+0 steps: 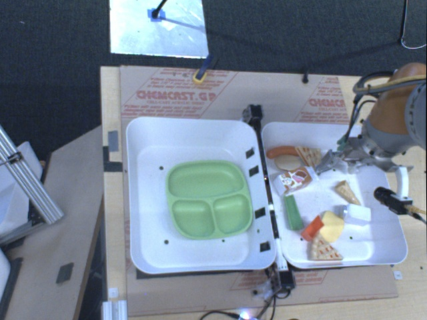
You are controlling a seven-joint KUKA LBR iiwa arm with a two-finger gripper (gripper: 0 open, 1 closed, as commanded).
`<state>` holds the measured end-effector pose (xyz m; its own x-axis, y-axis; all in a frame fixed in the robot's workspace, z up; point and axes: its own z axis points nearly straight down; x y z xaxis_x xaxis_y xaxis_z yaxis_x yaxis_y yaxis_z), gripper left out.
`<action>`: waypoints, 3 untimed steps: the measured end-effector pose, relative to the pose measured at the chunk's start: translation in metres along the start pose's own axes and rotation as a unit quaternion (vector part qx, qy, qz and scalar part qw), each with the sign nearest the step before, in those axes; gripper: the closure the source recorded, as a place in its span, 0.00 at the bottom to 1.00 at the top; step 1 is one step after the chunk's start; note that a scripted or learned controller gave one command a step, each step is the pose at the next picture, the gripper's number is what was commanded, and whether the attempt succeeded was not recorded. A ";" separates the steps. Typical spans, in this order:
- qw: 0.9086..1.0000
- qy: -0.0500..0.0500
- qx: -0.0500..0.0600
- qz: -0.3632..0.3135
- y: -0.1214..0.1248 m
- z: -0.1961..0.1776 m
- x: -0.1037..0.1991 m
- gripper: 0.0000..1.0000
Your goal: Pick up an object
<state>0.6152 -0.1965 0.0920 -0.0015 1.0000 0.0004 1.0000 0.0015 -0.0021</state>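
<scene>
Overhead, two shallow white bins sit side by side on the surface (160, 102). The left bin (143, 152) holds a green divided plate (208, 199) lying flat near its middle. All the loose toy food lies in the right bin (393, 245). Taking the green stick (292, 212) as the landmark: a sausage (283, 152) lies beyond it toward the far wall, with a waffle-patterned piece (308, 155) just to the sausage's right; a small printed packet (295, 178) sits just beyond the stick's far end. An orange piece (311, 228) lies just right of the stick's near end, touching a yellow chunk (331, 227), and another waffle wedge (323, 251) lies nearer the front wall. Farther right are a tan wedge (347, 192) and a white block (358, 213).

The pincer (333, 160) hangs over the right bin, beyond and right of the stick, beside the waffle-patterned piece. Its metal fingers (325, 162) are spread apart, with nothing between them.
</scene>
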 end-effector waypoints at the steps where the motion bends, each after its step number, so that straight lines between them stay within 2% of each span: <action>1: 1.000 -0.001 -0.002 0.000 0.001 0.007 0.000 0.00; 2: 1.000 -0.001 -0.004 0.000 0.002 -0.005 0.000 1.00; 3: 1.000 -0.001 -0.005 -0.002 0.010 -0.067 0.004 1.00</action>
<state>0.6257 -0.1924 0.1593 -0.0051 1.0000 -0.0023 0.9999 0.0051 0.0086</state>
